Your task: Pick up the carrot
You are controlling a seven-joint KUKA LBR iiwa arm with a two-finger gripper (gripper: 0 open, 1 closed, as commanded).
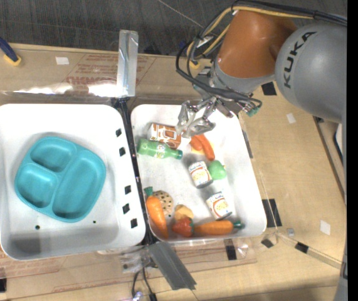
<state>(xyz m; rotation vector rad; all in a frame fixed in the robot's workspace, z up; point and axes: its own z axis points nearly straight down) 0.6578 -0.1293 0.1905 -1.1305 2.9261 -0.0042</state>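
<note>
In the right bin (249, 168), a short orange carrot (202, 145) lies near the back, with a green piece (217, 169) just in front of it. A longer orange carrot (213, 227) lies along the bin's front wall. My gripper (195, 121) hangs over the back of this bin, just behind and slightly left of the short carrot, its metal fingers (185, 119) spread apart. Nothing sits between them. It is open.
Also in the right bin are a green bottle (158, 150), an orange-and-white carton (163, 133), two small cans (199, 174) (219, 205), another orange vegetable (155, 215) and a red piece (182, 228). The left bin (3, 143) holds a teal divided plate (59, 177).
</note>
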